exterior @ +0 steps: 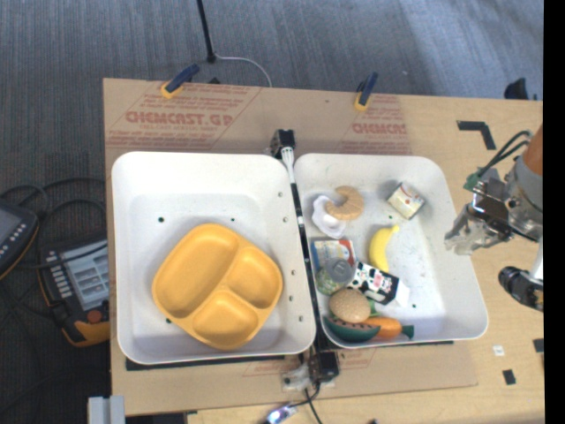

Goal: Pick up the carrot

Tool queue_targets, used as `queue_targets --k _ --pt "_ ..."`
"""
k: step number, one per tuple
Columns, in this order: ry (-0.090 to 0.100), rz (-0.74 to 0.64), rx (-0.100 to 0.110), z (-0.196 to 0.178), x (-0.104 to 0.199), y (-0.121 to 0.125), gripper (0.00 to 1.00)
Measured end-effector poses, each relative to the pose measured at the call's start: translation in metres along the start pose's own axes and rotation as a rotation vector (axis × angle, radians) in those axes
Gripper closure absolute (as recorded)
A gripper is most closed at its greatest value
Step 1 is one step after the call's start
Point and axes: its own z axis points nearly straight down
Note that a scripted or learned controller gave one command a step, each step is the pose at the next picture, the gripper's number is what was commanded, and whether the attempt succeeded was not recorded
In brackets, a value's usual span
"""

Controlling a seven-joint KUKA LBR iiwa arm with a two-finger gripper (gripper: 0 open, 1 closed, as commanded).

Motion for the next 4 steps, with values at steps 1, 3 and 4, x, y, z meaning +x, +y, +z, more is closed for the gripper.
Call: queue_targets --k 1,3,4 --pt "-0.001 -0.001 0.001 -0.009 0.000 0.000 1.00" --pt "-0.002 -0.003 0.003 -0.028 0.001 0.000 1.00" --pt "-0.003 -0.004 0.005 -0.037 0.001 0.000 1.00"
